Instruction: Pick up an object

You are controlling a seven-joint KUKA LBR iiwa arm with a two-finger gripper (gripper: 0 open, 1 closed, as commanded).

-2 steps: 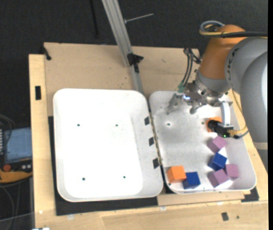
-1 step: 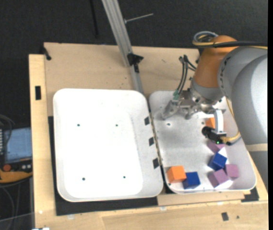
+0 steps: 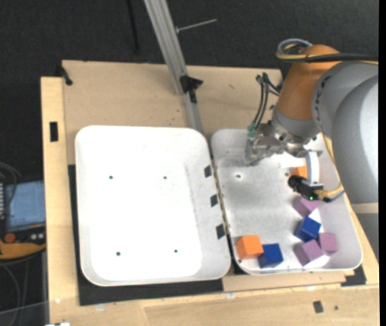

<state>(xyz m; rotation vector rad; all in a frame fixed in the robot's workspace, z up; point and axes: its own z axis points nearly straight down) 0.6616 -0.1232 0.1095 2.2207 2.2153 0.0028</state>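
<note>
Front blocks: we see an orange block (image 3: 249,245) touching a blue block (image 3: 271,255) at the lower edge of the right bin (image 3: 260,199).
Right-side blocks: we count purple blocks (image 3: 309,251) and another blue block (image 3: 309,228) clustered in the bin's lower right.
Left bin (image 3: 145,202): we see it left of centre.
Arm (image 3: 301,94): we see it reach in from the upper right.
Gripper (image 3: 255,148): it hangs over the right bin's upper part, well apart from the blocks; whether it is spread or closed we cannot tell.
</note>
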